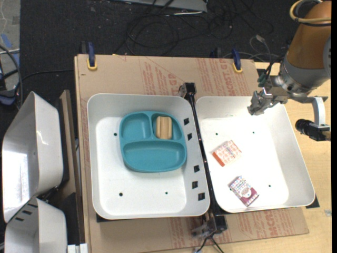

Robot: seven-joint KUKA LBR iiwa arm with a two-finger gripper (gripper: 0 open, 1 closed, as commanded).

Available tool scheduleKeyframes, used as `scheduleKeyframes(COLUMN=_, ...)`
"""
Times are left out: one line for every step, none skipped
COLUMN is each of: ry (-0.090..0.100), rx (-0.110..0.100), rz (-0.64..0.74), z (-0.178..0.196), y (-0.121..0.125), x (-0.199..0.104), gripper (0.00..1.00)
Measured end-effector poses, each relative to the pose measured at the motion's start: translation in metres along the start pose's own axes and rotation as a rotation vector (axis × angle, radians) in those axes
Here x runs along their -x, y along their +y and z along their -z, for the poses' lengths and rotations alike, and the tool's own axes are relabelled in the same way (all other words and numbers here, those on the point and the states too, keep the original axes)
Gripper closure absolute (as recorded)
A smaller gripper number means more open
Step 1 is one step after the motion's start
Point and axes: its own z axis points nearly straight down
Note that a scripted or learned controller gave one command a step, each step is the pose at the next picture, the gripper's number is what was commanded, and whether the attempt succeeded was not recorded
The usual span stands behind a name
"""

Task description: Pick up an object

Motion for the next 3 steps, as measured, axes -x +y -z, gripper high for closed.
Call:
scheduleKeyframes(ry=0.001, rx=-0.004, rz=0.001, z=-0.012, y=-0.010, x=-0.057, gripper=1.00)
scheduleKeyframes(ry=0.000, rx=-0.003, rz=0.000, z=-0.021, y=-0.013, x=-0.107, gripper=1.00)
scheduleKeyframes(ry=0.001, rx=-0.003, rz=0.001, z=-0.027, y=-0.015, x=-0.162, gripper=1.00)
